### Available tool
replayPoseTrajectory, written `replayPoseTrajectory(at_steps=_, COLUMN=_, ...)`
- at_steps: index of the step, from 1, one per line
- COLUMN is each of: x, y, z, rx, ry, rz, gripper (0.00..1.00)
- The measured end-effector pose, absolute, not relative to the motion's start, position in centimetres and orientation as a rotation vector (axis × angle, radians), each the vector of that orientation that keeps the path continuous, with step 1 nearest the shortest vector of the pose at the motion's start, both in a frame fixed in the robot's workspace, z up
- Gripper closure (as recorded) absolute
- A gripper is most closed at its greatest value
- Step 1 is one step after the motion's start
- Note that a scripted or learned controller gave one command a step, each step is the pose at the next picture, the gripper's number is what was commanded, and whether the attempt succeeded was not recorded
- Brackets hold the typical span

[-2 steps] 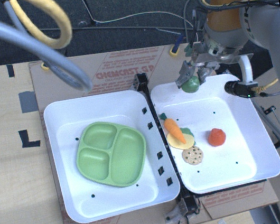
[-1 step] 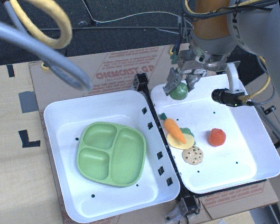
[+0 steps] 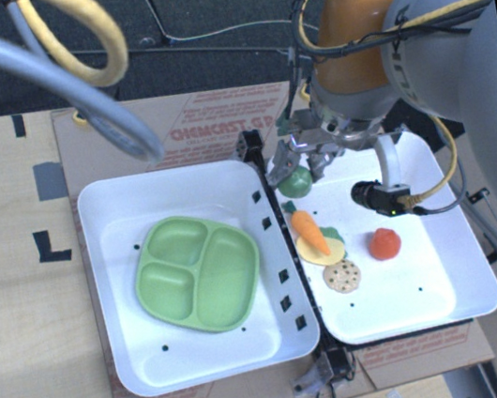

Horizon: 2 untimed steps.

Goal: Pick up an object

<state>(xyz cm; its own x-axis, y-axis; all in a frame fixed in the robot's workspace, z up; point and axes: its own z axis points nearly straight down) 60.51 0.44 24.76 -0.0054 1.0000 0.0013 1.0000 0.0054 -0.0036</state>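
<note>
My gripper (image 3: 303,157) is over the green ball (image 3: 296,182), at eleven o'clock in the right bin (image 3: 456,295); whether it grips I cannot tell.

One camera looks down from above the tabletop (image 3: 16,282) at a slant, fixed and rather near. Both white bins sit in the middle of the picture: the left bin (image 3: 113,293) toward 9 o'clock, the right bin (image 3: 443,273) toward 3 o'clock. The arm (image 3: 446,25) enters from about 2 o'clock, large because it is close to the lens.
</note>
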Motion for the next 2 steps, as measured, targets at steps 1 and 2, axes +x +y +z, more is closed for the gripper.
replayPoseTrajectory(at_steps=1, x=57.2, y=5.8, z=24.5, rx=-2.212, ry=-2.226, rz=0.003, gripper=1.00)
replayPoseTrajectory(at_steps=2, x=54.2, y=10.2, z=24.6, rx=-2.212, ry=-2.226, rz=0.004, gripper=1.00)
